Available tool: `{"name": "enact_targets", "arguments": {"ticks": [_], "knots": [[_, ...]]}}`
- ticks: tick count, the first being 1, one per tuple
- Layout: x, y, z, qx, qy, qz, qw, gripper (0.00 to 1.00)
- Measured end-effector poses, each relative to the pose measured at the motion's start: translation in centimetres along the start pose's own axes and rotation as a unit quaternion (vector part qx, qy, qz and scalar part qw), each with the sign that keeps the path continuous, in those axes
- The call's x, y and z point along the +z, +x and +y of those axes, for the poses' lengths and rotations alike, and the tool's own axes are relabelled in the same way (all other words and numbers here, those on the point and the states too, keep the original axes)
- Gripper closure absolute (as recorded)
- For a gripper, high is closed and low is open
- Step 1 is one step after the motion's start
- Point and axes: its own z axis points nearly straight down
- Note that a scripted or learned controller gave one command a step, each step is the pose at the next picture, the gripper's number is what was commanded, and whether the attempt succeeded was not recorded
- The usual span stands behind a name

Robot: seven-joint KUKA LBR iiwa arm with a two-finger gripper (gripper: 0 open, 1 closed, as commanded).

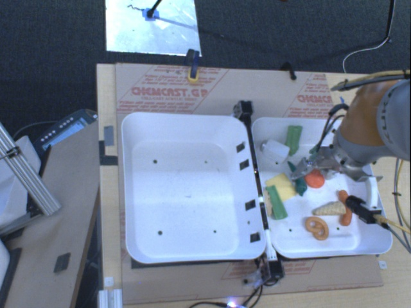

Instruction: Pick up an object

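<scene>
My gripper (307,167) is low in the right bin (376,239), reaching in from the right under the grey arm with its orange band (359,117). It hangs right over a small teal piece (298,170) and just above a red-orange ball (315,180). Close by lie a yellow block (280,185), a long green block (277,205) and a small yellow piece (300,187). I cannot see anything held in the gripper.
Also in the right bin: a green block (294,138), a white piece (275,149), a cream cone (329,208), a pretzel (316,228), an orange carrot (346,213). The left bin (135,236) adjoins across a black-clipped divider (253,172).
</scene>
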Motion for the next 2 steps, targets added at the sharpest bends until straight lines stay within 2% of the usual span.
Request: {"name": "enact_targets", "arguments": {"ticks": [1, 2], "knots": [[-1.3, 0.3, 0.4, -0.003, -0.004, 0.000, 1.0000, 1.00], [0.0, 1.6, 6.0, -0.005, -0.003, 0.000, 1.0000, 1.00]]}}
